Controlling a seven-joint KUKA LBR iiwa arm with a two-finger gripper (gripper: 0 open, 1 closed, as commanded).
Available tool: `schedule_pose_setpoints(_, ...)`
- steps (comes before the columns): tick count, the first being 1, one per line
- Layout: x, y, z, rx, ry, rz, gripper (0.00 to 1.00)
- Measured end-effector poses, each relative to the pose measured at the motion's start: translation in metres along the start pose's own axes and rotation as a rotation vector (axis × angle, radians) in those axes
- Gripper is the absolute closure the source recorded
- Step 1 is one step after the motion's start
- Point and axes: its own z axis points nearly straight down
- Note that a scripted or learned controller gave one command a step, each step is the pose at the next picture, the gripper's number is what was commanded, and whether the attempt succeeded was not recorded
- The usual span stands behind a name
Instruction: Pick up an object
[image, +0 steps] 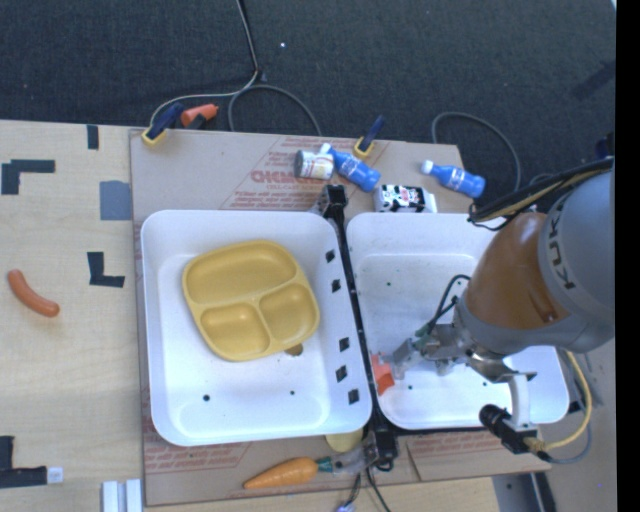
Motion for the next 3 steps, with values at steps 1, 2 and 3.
schedule_pose_setpoints(1, -0.1, 0.067, -0.049, -0.025, -0.013, 0.005, 0.0)
schedule_pose_setpoints(2, -0.05, 0.158, 0.005, -0.023, -0.008, -0.007, 0.0)
schedule_pose_setpoints(3, 0.012, 0.138, 0.002, -0.021, -0.007, -0.004, 0.0)
